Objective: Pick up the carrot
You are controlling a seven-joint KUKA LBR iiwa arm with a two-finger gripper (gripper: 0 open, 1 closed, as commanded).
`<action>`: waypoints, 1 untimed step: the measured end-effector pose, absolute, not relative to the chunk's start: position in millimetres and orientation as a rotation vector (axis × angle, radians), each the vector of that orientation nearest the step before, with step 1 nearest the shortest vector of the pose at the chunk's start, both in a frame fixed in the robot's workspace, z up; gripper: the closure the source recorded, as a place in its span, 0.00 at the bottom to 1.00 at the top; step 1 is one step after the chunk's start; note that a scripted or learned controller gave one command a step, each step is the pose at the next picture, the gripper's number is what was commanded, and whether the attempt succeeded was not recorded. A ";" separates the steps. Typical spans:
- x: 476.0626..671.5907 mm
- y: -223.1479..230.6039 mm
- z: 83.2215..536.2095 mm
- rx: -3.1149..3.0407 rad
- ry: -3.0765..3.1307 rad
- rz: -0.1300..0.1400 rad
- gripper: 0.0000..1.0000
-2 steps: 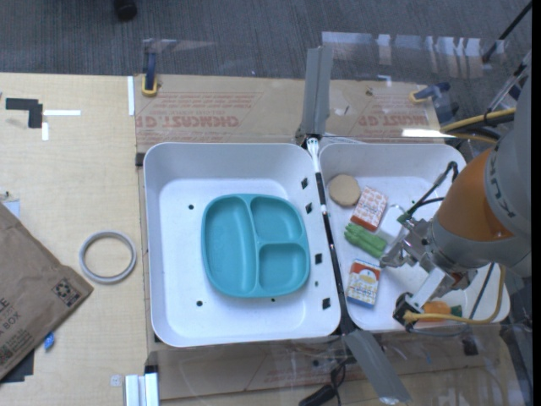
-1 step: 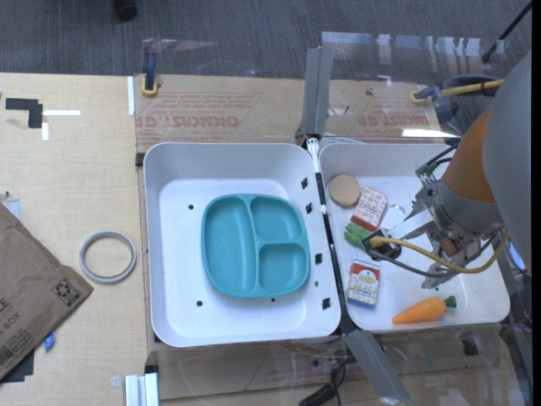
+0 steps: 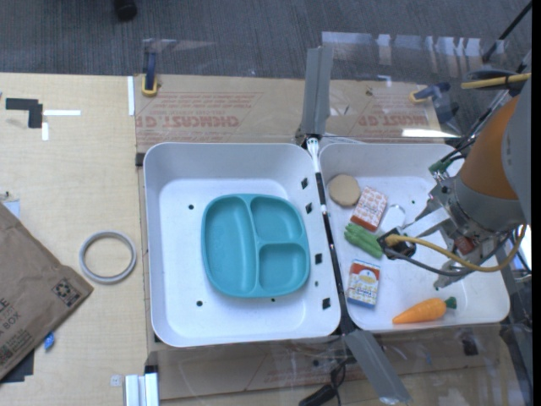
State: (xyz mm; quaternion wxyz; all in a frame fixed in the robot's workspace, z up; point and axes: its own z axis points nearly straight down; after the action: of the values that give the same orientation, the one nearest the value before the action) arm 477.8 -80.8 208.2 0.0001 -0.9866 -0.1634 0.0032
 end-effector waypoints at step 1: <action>517.2 -101.7 271.1 -3.106 -0.475 0.011 0.00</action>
State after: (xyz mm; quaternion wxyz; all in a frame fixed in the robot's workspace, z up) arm 517.2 -101.7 271.1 -0.0003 -0.9885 -0.1512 0.0035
